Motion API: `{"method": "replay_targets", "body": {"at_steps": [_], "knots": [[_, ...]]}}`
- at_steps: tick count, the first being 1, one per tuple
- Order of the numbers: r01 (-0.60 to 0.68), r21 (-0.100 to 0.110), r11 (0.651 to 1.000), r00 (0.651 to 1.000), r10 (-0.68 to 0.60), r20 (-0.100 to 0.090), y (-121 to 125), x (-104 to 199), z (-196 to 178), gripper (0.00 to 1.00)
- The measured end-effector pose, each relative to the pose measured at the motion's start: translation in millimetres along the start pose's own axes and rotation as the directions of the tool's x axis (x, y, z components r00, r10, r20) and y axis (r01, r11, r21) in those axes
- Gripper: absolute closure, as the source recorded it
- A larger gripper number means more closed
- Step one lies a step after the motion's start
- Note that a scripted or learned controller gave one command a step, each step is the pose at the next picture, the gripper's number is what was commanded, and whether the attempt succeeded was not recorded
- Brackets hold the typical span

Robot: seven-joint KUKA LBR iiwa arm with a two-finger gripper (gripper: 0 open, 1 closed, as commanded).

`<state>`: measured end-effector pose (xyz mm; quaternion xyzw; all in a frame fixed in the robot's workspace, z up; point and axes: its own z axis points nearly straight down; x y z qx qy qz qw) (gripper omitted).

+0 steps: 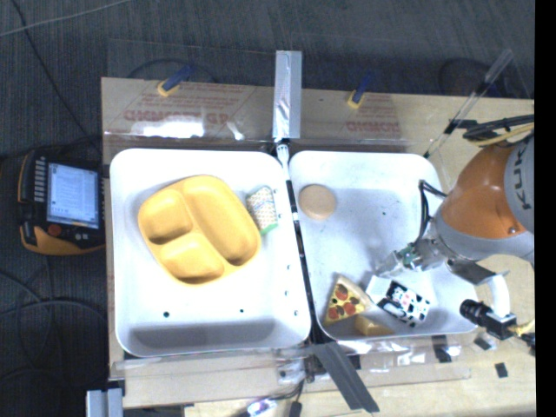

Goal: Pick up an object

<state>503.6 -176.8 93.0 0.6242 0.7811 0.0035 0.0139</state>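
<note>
Camera view: my gripper point(407, 257) hung low over the right bin point(365, 168), just above the black-and-white patterned block point(407, 302), with the pizza-slice toy point(347, 302) beside it and a tan disc point(317, 201) well apart near the far wall. Nothing was visibly lifted, so I judged the pick not yet done; closing and raising remained. The left bin point(130, 302) held a yellow divided tray point(198, 228) and a small brush-like item point(261, 207). My fingertips were blurred, possibly near the block; how wide they stood I could not tell
</note>
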Motion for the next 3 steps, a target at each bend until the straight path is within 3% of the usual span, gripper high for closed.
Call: {"method": "replay_targets", "body": {"at_steps": [1,2,3], "knots": [[-0.138,0.03,0.99,0.99,0.139,-0.015,25,42,-43,1.0],[0.05,0.027,0.998,0.999,-0.05,-0.02,19,-26,-109,1.0],[0.303,0.02,0.953,0.953,-0.302,-0.021,-9,-50,-182,1.0]]}}
